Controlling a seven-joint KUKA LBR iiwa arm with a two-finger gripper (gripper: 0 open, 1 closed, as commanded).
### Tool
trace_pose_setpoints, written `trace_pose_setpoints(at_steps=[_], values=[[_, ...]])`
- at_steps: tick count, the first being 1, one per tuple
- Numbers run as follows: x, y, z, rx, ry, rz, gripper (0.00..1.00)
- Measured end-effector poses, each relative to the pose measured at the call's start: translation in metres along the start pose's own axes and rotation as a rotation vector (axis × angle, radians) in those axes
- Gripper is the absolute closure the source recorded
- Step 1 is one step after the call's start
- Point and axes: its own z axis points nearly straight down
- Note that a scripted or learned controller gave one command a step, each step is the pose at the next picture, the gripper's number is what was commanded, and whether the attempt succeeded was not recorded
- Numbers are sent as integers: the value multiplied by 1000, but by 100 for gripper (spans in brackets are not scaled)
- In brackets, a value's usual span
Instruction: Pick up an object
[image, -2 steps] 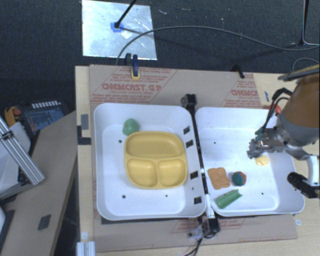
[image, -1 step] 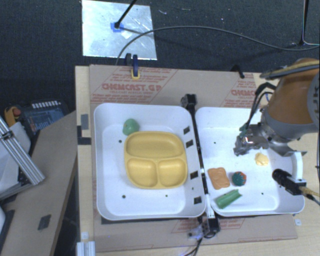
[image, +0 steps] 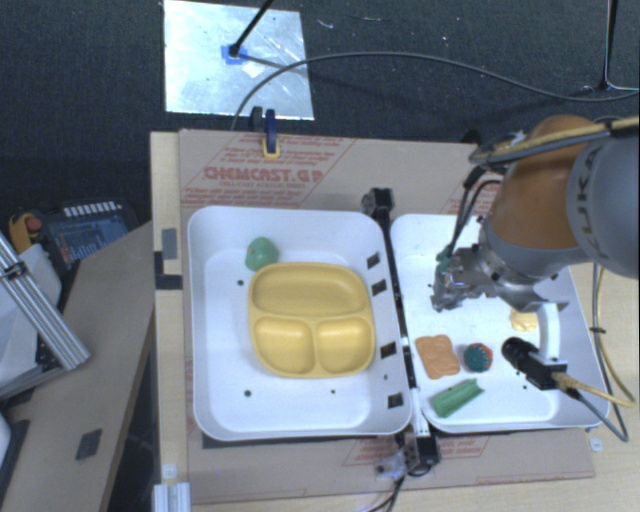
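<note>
Right, your gripper (image: 450, 285) hangs over the right bin (image: 420, 240), nothing seen held; open or closed, can't tell. Pickable stuff sits nearer the front: orange piece (image: 437, 356), round toy (image: 478, 356), green piece (image: 456, 397). Yellow tray (image: 305, 318) fills the left bin (image: 215, 300). Board (image: 265, 172) reads "CHEMCAST".

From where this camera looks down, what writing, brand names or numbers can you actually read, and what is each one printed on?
"CHEMCAST" followed by "G P", in red print: on the brown cardboard sheet under the two white bins.
"KU", the start of a longer name: on the grey robot arm at the right edge.
Fainter red print on the cardboard's front edge: too blurred to read.
Dark keypad device at left: markings too small to read.
</note>
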Motion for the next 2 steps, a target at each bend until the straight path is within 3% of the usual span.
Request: trace_pose_setpoints(at_steps=[1,2], values=[[53,9,-5,-1,1,-2,100],[113,-1,-3,0,1,0,100]])
